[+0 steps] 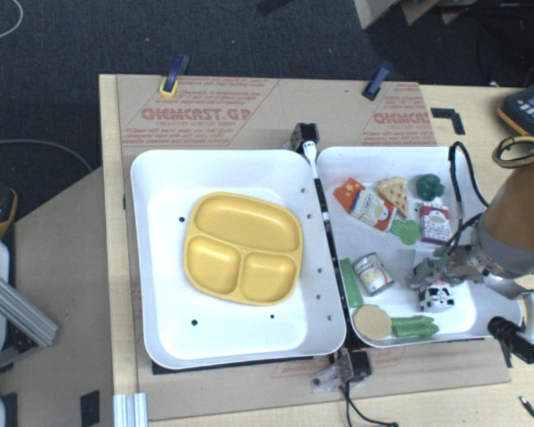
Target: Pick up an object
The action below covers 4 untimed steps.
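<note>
Camera view: pincer (438,274) low near right bin's (334,163) crowded right edge.

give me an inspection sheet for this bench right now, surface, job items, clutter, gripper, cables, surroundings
Surface: brown board printed with red lettering, bearing two shallow white bins, left bin and right bin.
Job's things: in the right bin, a small silver can, a red-and-white packet, an orange-and-white carton, a tan wedge, a dark green lump, a black-and-white cow toy, a tan disc beside a green pod.
Clutter: yellow three-compartment plastic tray in the left bin.
Gripper: two-finger gripper low over the right bin near the cow toy; finger state unclear.
Cables: black cable looping along the arm.
Surroundings: dark carpet; two blue clamps on the board's far edge.
</note>
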Tool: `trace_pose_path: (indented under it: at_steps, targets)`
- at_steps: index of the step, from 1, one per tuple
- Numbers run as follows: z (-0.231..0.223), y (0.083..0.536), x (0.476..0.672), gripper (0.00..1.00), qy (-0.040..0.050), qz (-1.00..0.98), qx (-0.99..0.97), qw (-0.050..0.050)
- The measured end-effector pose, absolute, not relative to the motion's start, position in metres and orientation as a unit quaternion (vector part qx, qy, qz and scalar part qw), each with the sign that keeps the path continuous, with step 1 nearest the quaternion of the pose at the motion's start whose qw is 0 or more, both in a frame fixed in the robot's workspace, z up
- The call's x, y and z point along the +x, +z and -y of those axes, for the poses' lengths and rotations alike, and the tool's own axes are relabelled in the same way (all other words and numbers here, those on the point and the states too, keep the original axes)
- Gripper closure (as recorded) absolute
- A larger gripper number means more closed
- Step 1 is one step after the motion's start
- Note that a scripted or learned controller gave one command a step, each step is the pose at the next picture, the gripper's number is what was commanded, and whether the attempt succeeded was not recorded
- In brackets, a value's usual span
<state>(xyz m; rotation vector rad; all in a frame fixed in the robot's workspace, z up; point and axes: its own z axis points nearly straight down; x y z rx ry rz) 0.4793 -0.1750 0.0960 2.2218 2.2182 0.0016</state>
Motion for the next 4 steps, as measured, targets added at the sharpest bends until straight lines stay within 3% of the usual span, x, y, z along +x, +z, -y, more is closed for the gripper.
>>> trace_pose_path:
  at_steps: [2,3,4]
  targets:
    - [0.187,0.220,0.484,1.00,0.0014,-0.707,0.707,0.004]
    - [0.187,0.225,0.485,1.00,0.0004,-0.707,0.707,0.002]
    - [0.138,0.215,0.487,1.00,0.0001,-0.709,0.705,-0.002]
